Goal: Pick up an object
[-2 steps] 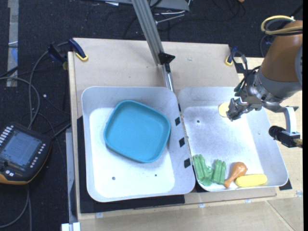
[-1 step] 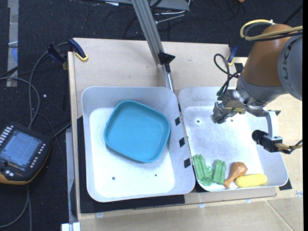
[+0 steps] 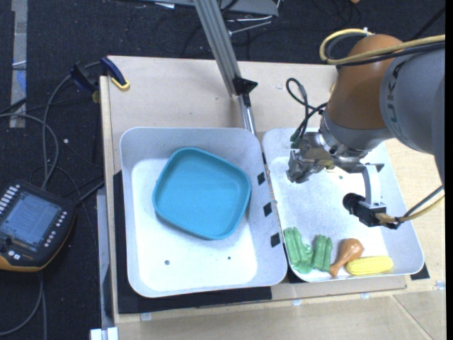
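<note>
**Toy food parked in the near corner, gripper hung over the far end of the right bin**

Dark floor with loose cables is seen around a pale wooden bench [image 3: 177,94] carrying two white bins. A blue square plate [image 3: 202,193] is laid in the left bin [image 3: 138,261]. In the right bin [image 3: 400,211], a row of toy food is lined up along the near wall: two green pods [image 3: 299,250] [image 3: 322,252], a tan drumstick [image 3: 345,252] and a yellow corn cob [image 3: 369,265], all touching or just beside each other.

The gripper [image 3: 301,167] is held over the bin's far left part, well apart from the toys. Whether the jaws are open or closed can't be made out from this angle, tbh.

The toys are judged light, stiff and probably slick plastic. The corn cob is best taken across its middle, since it sits at the row's end.
</note>
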